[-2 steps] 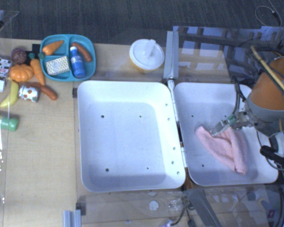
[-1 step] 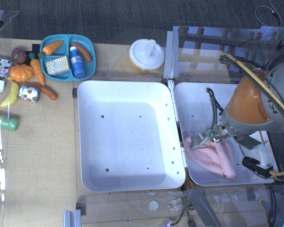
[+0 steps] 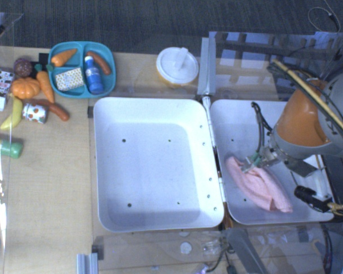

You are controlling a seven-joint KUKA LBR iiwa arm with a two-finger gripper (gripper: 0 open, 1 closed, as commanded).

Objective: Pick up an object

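Observation:
A crumpled pink cloth [image 3: 258, 185] lies in the right bin [image 3: 238, 124], stretching from its middle toward the front right corner. My gripper [image 3: 257, 161] hangs low over the cloth's upper left end, at or just above the fabric. The grey arm with its orange band [image 3: 300, 121] reaches down from the right and covers the back right of that bin. No object is visibly lifted off the bin floor.
The left bin [image 3: 148, 101] sits beside it with a bare white floor. A blue divided plate [image 3: 82, 69] of toy food, a round white lidded container [image 3: 177, 65] and loose toy food [image 3: 31, 96] lie on the bench behind and to the left. A black cable [image 3: 258, 119] trails near the gripper.

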